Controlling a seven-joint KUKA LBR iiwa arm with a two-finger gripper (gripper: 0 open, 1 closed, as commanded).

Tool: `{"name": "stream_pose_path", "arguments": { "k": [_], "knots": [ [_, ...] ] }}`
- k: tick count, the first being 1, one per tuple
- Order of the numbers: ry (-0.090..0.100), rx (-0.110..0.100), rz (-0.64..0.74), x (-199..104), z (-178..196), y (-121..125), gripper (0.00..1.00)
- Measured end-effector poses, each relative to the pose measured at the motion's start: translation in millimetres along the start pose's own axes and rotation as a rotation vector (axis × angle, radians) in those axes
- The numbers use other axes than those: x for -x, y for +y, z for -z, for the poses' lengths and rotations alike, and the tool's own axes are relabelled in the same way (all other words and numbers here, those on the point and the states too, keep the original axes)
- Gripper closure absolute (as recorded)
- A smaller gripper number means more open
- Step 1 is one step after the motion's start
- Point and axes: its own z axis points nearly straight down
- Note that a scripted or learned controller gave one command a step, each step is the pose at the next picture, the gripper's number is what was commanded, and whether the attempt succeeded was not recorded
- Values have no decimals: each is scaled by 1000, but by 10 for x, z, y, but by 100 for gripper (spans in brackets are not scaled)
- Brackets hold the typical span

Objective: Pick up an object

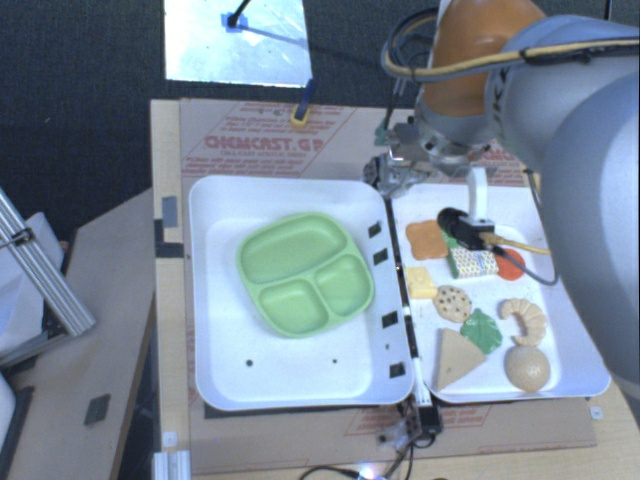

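My gripper (pixel 394 176) hangs over the far end of the divider between the two bins, at the back left corner of the right bin (pixel 580 353). That bin holds several toy food pieces: an orange toast slice (pixel 427 239), a green-and-white patterned block (pixel 472 262), a red piece (pixel 511 265), a yellow cheese cube (pixel 421 283), a chip cookie (pixel 452 303), a green leaf (pixel 483 330), a croissant (pixel 524 317), a tan wedge (pixel 455 358) and a beige round bun (pixel 527 368). The toast slice lies nearest the gripper, a little in front of it.
The left bin (pixel 215 298) holds a green divided plate (pixel 305 273). A row of black clips (pixel 390 320) runs along the divider. The grey arm (pixel 570 118) covers the right bin's back right side. A shiny square sheet (pixel 237 28) lies beyond the bench.
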Motion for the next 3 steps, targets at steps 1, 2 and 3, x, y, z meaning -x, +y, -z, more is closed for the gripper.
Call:
{"name": "stream_pose_path", "arguments": {
  "k": [1, 2, 3],
  "knots": [
    [-1, -1, -2, -260, -43, 73, 100],
    [0, -1, -3, -300, 157, 49, 100],
    [-2, -3, -10, -214, 83, -17, 100]
  ]
}}
